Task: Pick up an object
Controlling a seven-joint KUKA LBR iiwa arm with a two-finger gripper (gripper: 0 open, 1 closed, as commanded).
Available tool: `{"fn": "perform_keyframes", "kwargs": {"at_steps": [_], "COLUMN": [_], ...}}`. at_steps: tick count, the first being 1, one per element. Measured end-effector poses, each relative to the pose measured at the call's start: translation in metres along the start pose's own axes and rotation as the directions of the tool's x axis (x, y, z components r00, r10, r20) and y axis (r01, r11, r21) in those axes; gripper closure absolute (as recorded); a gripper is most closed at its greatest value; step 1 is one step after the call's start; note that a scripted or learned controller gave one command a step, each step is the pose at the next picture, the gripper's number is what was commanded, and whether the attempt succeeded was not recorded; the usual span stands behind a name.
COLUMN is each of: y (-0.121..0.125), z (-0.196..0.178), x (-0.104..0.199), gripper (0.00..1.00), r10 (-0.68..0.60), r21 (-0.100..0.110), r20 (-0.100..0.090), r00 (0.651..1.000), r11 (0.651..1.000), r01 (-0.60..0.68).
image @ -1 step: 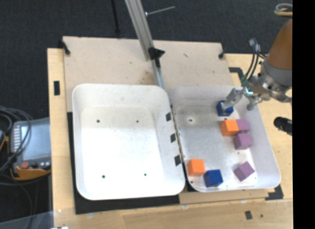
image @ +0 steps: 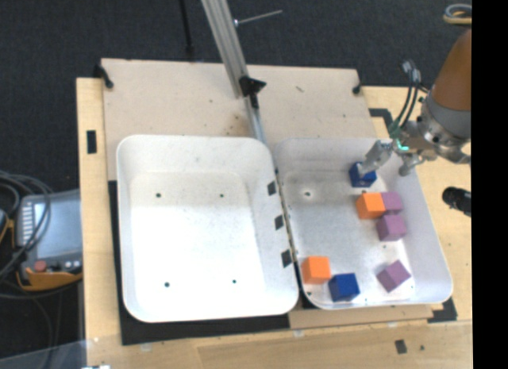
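The grey arm [image: 454,82] enters from three o'clock. Its gripper [image: 381,155] points toward nine o'clock, angled downward.

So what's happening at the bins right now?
The arm reaches in from the right, with its pincer low over the right bin, right at a small blue cube near the bin's far side. Whether it grips the cube can't be told. The same bin holds two orange cubes, three purple ones and another blue cube.
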State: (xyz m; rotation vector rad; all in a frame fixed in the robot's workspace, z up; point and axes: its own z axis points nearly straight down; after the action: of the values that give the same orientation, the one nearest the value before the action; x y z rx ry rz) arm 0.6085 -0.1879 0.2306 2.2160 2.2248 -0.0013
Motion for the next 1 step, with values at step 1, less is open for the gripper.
{"fn": "perform_keyframes", "kwargs": {"at_steps": [1], "y": [0.005], "z": [0.06], "x": [-0.0053], "gripper": [0.0], "r10": [0.004], "r21": [0.004], "r20": [0.0], "r00": [1.0], "r11": [1.0], "r01": [-0.004]}}
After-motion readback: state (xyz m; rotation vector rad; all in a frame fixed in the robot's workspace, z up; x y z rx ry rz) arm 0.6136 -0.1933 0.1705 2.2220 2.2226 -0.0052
